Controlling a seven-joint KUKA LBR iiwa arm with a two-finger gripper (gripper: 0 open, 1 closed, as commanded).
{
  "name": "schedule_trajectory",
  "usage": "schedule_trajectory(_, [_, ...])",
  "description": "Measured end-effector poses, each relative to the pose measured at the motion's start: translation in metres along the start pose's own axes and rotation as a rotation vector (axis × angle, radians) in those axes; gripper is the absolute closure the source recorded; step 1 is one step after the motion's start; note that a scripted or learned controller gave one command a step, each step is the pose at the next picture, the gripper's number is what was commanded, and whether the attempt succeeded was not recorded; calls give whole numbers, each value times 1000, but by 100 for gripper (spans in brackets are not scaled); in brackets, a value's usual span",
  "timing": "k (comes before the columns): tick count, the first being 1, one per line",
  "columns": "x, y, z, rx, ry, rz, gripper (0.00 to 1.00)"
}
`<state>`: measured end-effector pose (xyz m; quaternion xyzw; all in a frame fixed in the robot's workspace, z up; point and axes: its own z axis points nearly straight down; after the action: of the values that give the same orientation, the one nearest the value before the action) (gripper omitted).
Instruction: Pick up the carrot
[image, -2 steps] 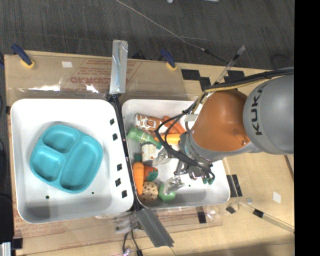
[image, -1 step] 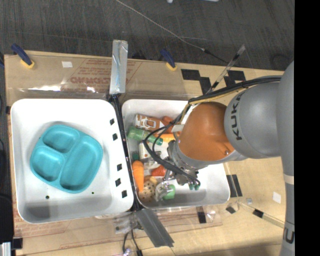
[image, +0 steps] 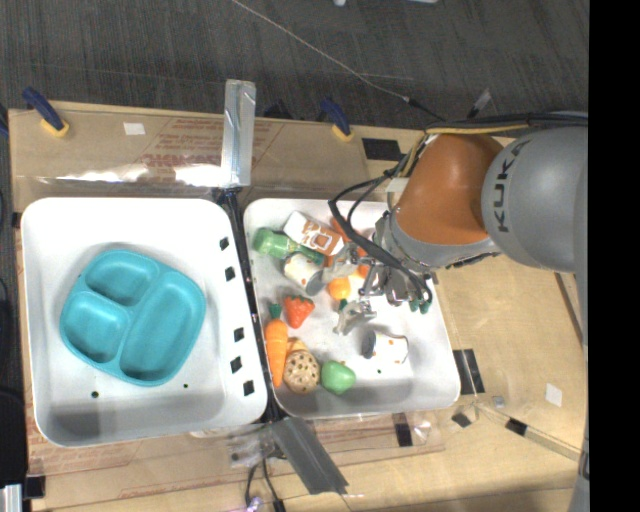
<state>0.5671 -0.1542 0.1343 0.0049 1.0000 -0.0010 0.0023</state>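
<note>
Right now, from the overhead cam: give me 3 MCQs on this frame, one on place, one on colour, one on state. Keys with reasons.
1. Where does the long orange carrot lie?
A. in the left bin
B. along the left wall of the right white bin
C. on the bench outside the bins

2. What colour is the three-compartment plastic plate in the left white bin?
A. teal
B. red
C. yellow

3. How does the end effector stand to the carrot?
A. gripping it
B. lifting it above the bin
C. apart from it, over the middle of the right bin

Key:
1 B, the carrot sits against that bin's left wall, beside the speckled cookie-like toy.
2 A, the plate is plainly teal.
3 C, bare bin floor shows between the two.
</note>
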Motion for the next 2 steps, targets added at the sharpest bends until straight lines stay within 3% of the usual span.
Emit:
schedule_trajectory(1, [-52,-23,44,-2,6,-7,0])
schedule_trajectory(2, [-55,-22,31,-1,0,-13,100])
